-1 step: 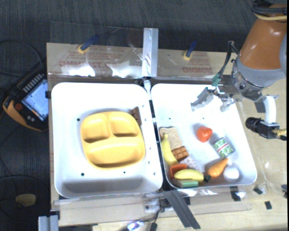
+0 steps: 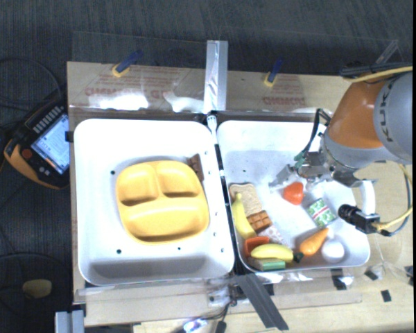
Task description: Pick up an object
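Camera view puts my likeliest target, a small red tomato-like piece, in the upper middle of the right bin, lying on the bin floor just under the gripper. I cannot tell how the claw is set; it is a dark, blurred cluster below the wrist, and I see nothing pinched in it. The red piece has bare floor on its upper and left sides, which I judge makes it the cleanest pick. To its right a small green-and-white packet sits near; below that lie an orange carrot and a white egg-like piece. Along the bin's left wall are a slice of bread, a banana, a brown waffle-like block and a yellow-green piece at the lower edge. The left bin holds a yellow divided tray. To do this well, I would centre over the red piece, descend straight, and close low around its widest part, since I expect a rounded shape to squirt sideways if caught high.
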Controlling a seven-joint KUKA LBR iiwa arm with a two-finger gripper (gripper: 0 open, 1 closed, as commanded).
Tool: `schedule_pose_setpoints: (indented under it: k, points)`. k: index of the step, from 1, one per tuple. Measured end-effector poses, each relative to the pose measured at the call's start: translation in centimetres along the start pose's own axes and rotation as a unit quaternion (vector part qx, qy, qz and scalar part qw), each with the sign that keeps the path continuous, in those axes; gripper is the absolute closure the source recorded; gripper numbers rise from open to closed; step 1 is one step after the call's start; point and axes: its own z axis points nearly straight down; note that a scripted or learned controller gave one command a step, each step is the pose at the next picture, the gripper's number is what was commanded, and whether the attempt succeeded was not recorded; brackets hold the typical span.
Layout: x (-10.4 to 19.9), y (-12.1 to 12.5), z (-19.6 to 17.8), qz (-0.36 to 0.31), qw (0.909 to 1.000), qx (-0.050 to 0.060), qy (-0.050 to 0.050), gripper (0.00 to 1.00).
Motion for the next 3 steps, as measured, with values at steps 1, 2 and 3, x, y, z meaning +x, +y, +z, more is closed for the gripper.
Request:
schedule_pose_setpoints:
  k: [1, 2, 3]
  points:
    - [-1.3, -0.4, 3.8, -0.022, 0.9997, -0.006, -0.001, 0.00]
    - [-1.4, -0.2, 2.7, -0.022, 0.9997, -0.008, -0.002, 1.00]
    - [7.7, -1.9, -10.2, 0.009, 1.0000, 0.000, -0.001, 1.00]
